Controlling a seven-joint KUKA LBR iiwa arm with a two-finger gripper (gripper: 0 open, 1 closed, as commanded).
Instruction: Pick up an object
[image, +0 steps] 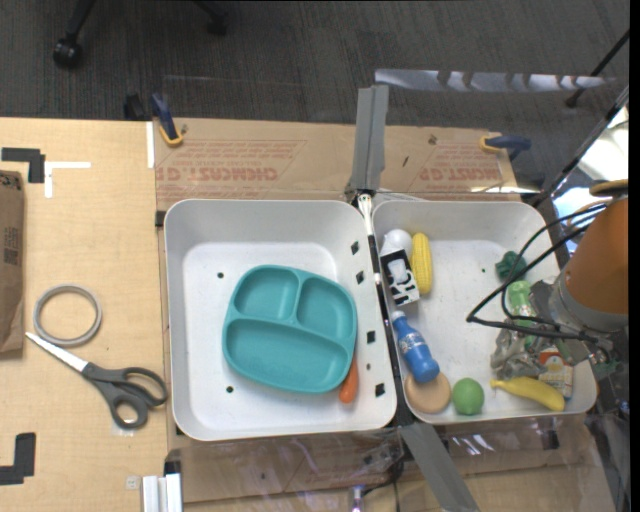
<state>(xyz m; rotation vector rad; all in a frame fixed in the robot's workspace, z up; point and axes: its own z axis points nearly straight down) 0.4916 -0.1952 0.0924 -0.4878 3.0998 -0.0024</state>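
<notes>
Left bin (190, 330): held a teal divided plate (291, 328) near its middle; an orange carrot-like piece (348, 383) lay against the plate's near right edge.
Right bin (455, 215): held the loose objects listed below.
Corn cob (422, 263): yellow, lay at the far left of the right bin, just beside a white bottle with black label (399, 268).
Blue bottle (413, 348): lay along the left wall, nearer than the white bottle, its lower end touching a tan round disc (429, 395).
Green ball (468, 396): sat at the near wall, just right of the disc.
Banana (530, 391): yellow, lay near the right near corner, right of the ball.
Green items (512, 265): a dark one by the far right, a paler one nearer; kinds unclear.
Arm (606, 262): reached in from the right, orange band over the right bin's right edge.
Gripper (525, 345): down among clutter just above the banana; jaw opening and any hold could not be told, possibly masked by cables.
Bench, left: scissors (105, 379) and tape roll (67, 313).
</notes>
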